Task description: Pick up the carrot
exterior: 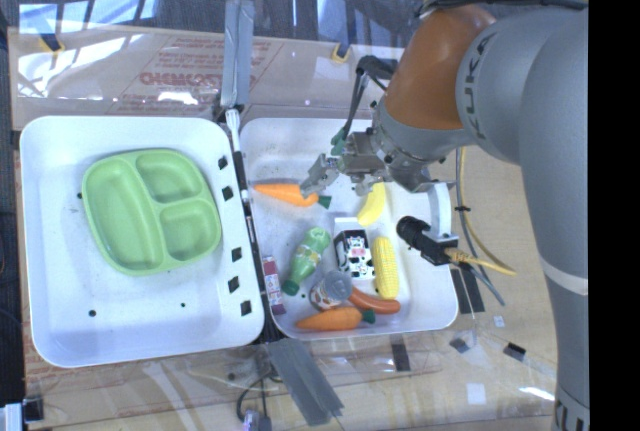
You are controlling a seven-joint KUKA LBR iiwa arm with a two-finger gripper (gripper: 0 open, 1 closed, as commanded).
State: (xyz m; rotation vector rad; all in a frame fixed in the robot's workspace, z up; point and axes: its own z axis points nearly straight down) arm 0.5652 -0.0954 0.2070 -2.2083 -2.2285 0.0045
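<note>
Two shallow white bins are seen side by side on the surface (120,69). The left bin (60,319) is occupied by a green divided plate (152,210), which is laid flat near its middle and shows three compartments with nothing visible in them.

The right bin (285,134) is filled with a scatter of toy foods. A carrot (283,193) is laid on its side in the upper left part of this bin, its pointed end directed toward the divider between the bins and its green stem end toward the right. A second orange carrot-like piece (328,320) is found along the bin's near edge. Beside it, a red sausage-like piece (374,301) is seen. A green bottle (308,256) is tilted in the middle of the bin, and a black-and-white cow-patterned item (352,252) is placed just to its right. An ear of yellow corn (385,266) is set upright beside that item, and a yellow banana-like piece (372,205) is partly covered by the arm.

The hand (322,174) is positioned just above the carrot's stem end, near it or touching it. Whether its fingers are spread or closed cannot be told, and the carrot is not seen clasped between them.
</note>
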